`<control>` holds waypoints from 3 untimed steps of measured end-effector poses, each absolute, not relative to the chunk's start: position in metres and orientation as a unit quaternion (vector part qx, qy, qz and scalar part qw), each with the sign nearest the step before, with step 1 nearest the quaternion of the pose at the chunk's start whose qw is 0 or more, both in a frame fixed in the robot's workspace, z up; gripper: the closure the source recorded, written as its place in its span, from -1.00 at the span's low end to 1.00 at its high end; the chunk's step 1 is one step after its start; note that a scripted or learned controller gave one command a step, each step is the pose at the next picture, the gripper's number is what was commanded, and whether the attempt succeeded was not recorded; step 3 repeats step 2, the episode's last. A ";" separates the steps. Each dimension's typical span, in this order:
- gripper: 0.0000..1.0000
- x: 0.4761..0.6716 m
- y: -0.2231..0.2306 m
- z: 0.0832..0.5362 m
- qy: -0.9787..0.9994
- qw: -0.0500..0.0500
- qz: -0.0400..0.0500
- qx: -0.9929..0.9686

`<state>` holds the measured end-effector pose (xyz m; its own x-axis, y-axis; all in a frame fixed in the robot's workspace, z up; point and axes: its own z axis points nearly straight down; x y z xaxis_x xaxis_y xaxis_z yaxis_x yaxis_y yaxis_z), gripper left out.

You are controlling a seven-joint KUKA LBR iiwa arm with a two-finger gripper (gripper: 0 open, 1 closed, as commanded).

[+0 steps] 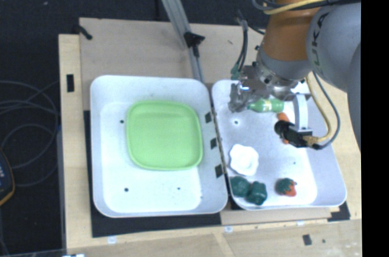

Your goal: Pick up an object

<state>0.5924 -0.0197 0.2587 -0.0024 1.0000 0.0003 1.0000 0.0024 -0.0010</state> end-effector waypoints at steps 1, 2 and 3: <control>1.00 0.606 0.035 0.243 -0.708 0.000 0.000 -0.706; 1.00 0.632 0.077 0.234 -0.708 0.000 0.000 -0.706; 1.00 0.632 0.077 0.234 -0.708 0.000 0.000 -0.706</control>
